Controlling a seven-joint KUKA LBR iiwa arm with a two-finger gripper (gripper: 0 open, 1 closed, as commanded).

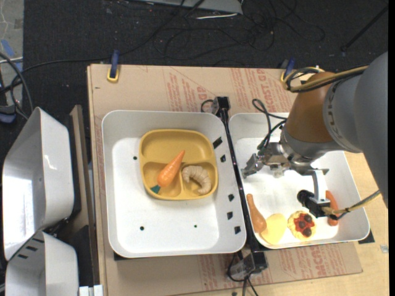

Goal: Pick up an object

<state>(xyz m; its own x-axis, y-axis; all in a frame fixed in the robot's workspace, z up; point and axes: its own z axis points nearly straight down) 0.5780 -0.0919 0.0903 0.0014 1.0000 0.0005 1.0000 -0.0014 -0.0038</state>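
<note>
Gripper (254, 164), clench state not discernible, hangs at 9 o'clock of the right white plastic bin (345, 168); orange spoon-shaped plastic toy (254, 211) lies at its 6 o'clock, probably light, stiff, slick, best pinched across the narrow upper stem.

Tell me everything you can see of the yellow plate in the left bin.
The yellow plate is a rounded square, plastic-looking, divided into one wide upper compartment and two smaller lower ones. It sits flat, mid-floor in the left bin. A carrot lies slanted in the lower left compartment, a pale shrimp in the lower right.
</note>
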